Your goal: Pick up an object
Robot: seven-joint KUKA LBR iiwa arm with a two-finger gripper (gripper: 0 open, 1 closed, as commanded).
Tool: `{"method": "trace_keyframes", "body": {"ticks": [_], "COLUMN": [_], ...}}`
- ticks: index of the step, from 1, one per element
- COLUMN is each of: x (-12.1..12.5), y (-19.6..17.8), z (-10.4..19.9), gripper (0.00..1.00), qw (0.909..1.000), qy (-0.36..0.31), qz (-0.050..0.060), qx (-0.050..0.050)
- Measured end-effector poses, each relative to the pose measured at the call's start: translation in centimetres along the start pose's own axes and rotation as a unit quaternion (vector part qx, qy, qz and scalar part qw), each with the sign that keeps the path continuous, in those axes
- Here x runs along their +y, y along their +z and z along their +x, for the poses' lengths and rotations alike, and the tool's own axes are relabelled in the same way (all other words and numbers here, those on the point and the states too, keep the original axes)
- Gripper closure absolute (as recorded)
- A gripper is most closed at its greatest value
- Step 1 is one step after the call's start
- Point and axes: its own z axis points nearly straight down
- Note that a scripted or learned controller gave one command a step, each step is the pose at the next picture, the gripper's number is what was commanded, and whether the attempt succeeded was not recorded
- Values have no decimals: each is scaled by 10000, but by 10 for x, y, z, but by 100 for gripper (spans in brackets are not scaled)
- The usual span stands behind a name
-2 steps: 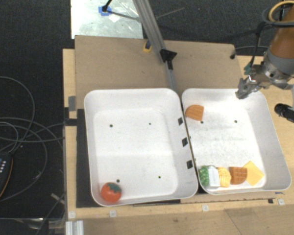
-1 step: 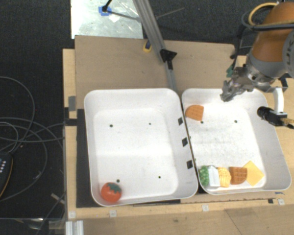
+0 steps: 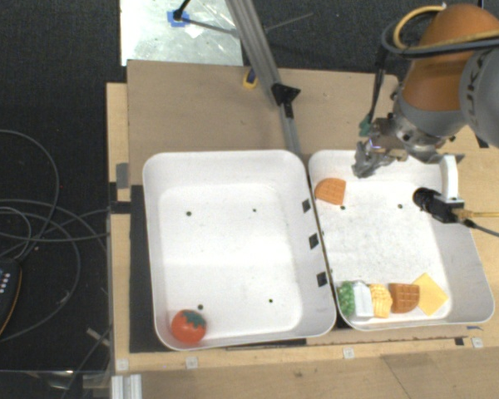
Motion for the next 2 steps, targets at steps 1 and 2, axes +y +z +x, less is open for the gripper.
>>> {"method": "trace_keyframes", "body": {"ticks": [1, 2], "x": [-24, -37], "y": [1, 7], "z": [55, 109], "gripper": [100, 100], "qw": [10000, 10000], "qy": [2, -1], "qz": [12, 9], "qx": [1, 0]}}
